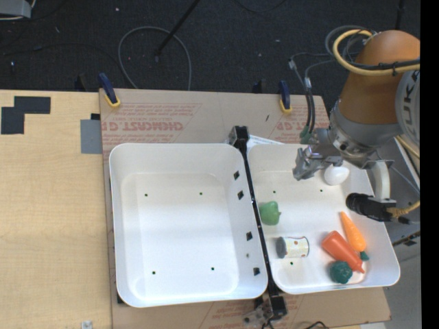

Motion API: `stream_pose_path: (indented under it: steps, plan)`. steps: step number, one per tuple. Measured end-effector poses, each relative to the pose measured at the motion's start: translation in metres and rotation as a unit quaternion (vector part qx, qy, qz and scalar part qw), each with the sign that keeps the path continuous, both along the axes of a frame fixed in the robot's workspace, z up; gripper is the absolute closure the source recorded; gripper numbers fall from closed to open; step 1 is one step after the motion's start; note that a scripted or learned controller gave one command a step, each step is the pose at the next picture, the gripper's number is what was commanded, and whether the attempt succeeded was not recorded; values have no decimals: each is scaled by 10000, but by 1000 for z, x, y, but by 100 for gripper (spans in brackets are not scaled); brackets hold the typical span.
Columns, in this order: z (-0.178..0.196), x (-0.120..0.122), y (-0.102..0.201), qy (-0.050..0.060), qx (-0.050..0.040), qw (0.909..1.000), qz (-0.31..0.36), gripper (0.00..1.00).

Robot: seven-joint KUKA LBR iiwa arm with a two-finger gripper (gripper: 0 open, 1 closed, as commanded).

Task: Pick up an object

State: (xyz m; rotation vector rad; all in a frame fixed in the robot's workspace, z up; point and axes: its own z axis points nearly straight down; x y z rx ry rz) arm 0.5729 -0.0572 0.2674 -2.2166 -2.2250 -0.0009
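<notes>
The grey arm with its orange band (381, 60) reached in from the right and stood over the rear part of the right-hand shallow white plastic bin (391, 269). Its two-finger metal tool (306, 164) hung low over the bin's back left area. Whether the tool was apart or together could not be determined from this slanted view, and nothing was seen between its tips.

A small white rounded object (336, 175) lay just beside the tool, on its right, partly under the wrist. A green rounded plastic piece (269, 213) lay nearer the camera, against the divider between the bins, apart from the tool. A short cream cylinder with a grey end cap (293, 247) lay on its side further forward. Two orange carrot-shaped toys (346, 242) lay side by side near the bin's front right, well apart from the tool, with a dark teal rounded piece (340, 273) touching their lower ends.

The left-hand white bin (120, 184) sat alongside. Both bins rested on a brown cardboard sheet (171, 115) clamped to the wooden counter (48, 218).
</notes>
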Motion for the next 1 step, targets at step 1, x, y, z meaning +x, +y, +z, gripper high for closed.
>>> stream_pose_path:
  steps: [1]
  plan:
    - [-14, 1, 41, 6, -3, 10000, -7, 100]
